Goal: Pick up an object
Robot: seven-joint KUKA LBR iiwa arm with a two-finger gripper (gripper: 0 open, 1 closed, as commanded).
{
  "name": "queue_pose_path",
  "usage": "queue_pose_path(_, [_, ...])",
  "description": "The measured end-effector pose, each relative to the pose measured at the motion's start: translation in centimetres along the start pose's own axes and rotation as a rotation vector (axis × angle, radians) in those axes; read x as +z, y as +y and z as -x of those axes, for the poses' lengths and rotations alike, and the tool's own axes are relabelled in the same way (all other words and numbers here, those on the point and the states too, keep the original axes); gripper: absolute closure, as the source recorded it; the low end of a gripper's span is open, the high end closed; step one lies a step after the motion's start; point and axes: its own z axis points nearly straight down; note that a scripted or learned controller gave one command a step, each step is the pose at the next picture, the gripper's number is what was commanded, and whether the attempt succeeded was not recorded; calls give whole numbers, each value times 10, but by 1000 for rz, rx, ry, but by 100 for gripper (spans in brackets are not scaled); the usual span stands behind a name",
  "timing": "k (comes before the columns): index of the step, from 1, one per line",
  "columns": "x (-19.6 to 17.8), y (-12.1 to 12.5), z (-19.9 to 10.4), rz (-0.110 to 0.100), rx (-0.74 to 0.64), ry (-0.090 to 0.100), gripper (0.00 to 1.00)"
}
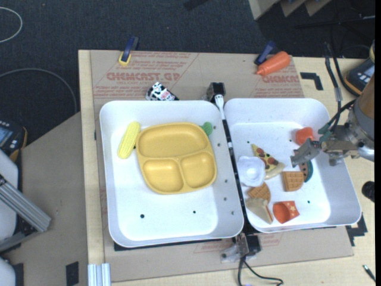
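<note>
The right bin (280,103) holds several toy foods: a pizza slice (266,158), a white cup (251,170), a square waffle (292,180), a brown cookie (259,192), a beige wedge (260,208), a red block (286,211) and an orange-red piece (304,134). My gripper (305,155) reaches in from the right and hangs low over this bin's right half. It sits just above a dark green piece (307,171), between the orange-red piece and the waffle. I see nothing held in it.
The left bin (119,219) holds a yellow divided plate (175,157), a corn cob (128,139) and a small green piece (207,127). Behind the bins on the bench lie an orange carrot (274,63), a black-and-white toy (161,92) and a clamp (127,51).
</note>
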Motion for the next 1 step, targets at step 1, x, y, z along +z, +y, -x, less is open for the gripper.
queue_pose_path(1, [-4,2,0,10,-3,-2,0])
